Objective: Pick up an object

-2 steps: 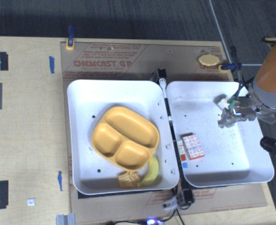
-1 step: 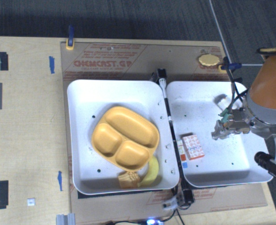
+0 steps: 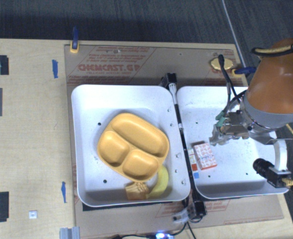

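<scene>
Pale wooden bench [image 3: 27,148] is seen beneath a brown board on which two shallow white bins sit side by side. Over the right bin [image 3: 236,185] the gripper [image 3: 220,136] is held low, at the end of the grey arm with its orange band [image 3: 276,83]; whether its fingers are parted or closed cannot be told, and nothing is seen between them. Just below and to the left of it, a small red-and-white box [image 3: 205,156] lies flat on the bin floor, near the divider. In the left bin [image 3: 84,108] a yellow three-compartment tray [image 3: 131,146] is seen upside down, with a banana [image 3: 161,181] and a small brown object [image 3: 137,189] at its lower edge.
</scene>
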Action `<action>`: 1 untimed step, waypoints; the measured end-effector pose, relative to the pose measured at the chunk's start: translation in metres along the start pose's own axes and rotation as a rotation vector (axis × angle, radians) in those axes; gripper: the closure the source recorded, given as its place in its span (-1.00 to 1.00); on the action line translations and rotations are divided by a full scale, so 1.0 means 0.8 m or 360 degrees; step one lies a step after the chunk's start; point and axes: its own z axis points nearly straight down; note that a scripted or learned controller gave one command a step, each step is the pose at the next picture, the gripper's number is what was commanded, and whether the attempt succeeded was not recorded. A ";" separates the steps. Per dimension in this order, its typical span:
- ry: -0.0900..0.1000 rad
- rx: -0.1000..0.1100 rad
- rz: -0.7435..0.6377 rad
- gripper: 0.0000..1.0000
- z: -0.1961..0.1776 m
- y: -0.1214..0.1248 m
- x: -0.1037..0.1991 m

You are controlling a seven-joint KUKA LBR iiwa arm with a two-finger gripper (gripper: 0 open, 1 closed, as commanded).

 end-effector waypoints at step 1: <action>0.0001 0.0008 0.0004 1.00 0.055 -0.002 0.004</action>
